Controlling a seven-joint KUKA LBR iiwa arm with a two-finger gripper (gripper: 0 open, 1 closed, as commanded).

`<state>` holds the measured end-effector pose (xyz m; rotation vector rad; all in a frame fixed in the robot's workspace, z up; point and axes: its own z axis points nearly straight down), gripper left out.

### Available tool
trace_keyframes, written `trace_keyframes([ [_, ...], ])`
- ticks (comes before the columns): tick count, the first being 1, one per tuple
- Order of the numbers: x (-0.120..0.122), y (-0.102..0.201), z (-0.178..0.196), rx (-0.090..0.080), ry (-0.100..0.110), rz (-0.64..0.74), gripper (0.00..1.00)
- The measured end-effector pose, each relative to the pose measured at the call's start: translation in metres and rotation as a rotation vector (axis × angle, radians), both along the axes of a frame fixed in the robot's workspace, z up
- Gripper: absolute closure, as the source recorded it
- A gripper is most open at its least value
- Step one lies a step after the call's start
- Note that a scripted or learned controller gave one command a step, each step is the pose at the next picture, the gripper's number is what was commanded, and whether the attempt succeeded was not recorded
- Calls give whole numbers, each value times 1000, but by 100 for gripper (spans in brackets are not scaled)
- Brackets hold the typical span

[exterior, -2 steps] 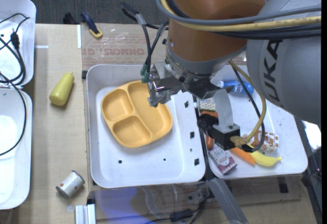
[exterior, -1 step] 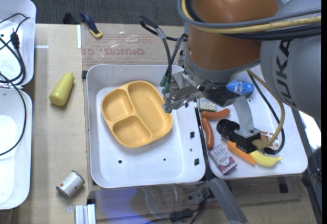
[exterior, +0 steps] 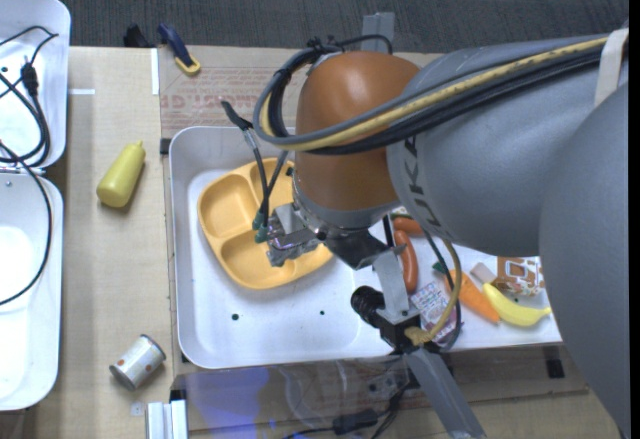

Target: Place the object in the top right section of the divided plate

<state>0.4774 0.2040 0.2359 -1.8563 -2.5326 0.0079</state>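
The pincer (exterior: 290,245) hangs low over the divided plate (exterior: 232,212), at that plate's right side, beneath the arm's (exterior: 345,142) bulky orange-brown wrist. The metal parts there are small and crowded by cables, so whether the tips are apart or together cannot be told, and nothing can be made out between them.

The yellow plate lies in the white bin (exterior: 270,327) toward the bin's far left corner, with its dividers visible and its right part hidden by the wrist. Which object the task means is not certain. The likely candidates lie along the bin's right side, partly behind the arm: a sausage (exterior: 408,262), a carrot (exterior: 470,295) and a banana (exterior: 515,309), close together near the bin's near right corner.

These look like small toy foods, so probably light, stiff and rather smooth. Each is long and thin, so a grip across the middle of its narrow width would seem safest; the rounded sides could slip from a hold near an end.

Outside the bin, on the worktop's left part, lie a yellow bottle (exterior: 121,175) and, nearer the front edge, a small can (exterior: 137,360).
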Motion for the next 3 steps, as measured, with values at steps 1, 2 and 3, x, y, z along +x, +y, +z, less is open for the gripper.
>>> trace_keyframes([
  [1,1,-81,72,1,-3,108,100],
  [2,1,-27,127,1,-2,188,100],
  [3,1,5,22,0,0,23,100],
])
